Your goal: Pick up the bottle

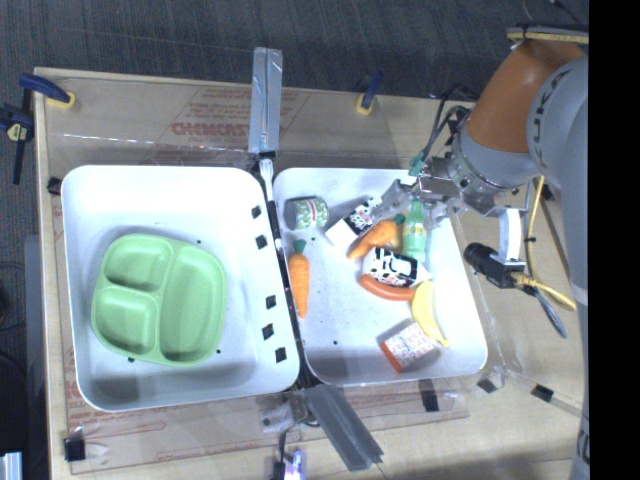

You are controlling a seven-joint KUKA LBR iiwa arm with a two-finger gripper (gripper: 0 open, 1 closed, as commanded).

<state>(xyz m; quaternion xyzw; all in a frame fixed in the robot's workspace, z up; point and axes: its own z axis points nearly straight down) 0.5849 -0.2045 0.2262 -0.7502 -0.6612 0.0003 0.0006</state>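
One gripper [412,200] hangs over the green bottle [413,236] in the right bin [330,353]; I cannot tell its state. Crowding toys, including an orange carrot [375,236], could block the grasp.

right bin [330,358] is crowded in its upper right: green bottle [413,230] is hemmed in, w/ an orange toy [374,236] touching at its 9 o'clock, a black-white item [392,265] at 7, a red sausage [385,288] and banana [429,311] twd 6. gripper [415,196] sits at the bottle's 12. small can [306,211] and carrot [298,280] line the left wall. free floor lies at bin centre and 7 o'clock corner. left bin [80,198]: green tray [160,298] takes the middle, margins open.
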